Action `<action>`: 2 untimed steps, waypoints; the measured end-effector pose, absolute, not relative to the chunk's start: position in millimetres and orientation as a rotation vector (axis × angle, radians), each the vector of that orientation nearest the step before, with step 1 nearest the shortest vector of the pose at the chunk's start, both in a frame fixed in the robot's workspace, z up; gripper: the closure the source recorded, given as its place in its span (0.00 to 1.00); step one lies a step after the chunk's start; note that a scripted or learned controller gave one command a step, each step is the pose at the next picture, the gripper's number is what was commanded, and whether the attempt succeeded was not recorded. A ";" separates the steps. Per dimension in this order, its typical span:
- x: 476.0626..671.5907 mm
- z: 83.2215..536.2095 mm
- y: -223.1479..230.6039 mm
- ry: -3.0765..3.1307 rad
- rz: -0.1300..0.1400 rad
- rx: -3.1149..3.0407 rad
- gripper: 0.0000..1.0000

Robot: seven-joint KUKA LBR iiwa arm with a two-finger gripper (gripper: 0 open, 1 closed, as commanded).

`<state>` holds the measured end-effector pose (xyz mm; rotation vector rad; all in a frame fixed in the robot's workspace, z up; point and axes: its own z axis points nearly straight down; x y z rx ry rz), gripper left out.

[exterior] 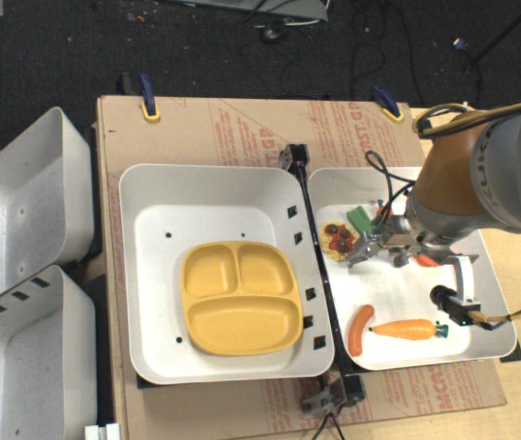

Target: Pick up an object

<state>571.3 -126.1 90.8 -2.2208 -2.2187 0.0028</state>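
I have the gripper (369, 244) low in the right bin (494, 333), near its far left corner, just beside a small yellow piece with red spots (337, 236) and a green block (361, 218). I cannot tell how the jaws stand. A sausage (360, 328) and a carrot (405, 330) lie near the front edge, well apart. I would centre over one piece, clear of the bin wall, before closing.

I get bright, even overhead light on the two shallow white plastic bins (141, 273); shadows are soft, focus sharp, floor beyond them dark.
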 end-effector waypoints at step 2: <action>578.5 146.4 -128.7 -2.226 -0.003 -2.222 1.00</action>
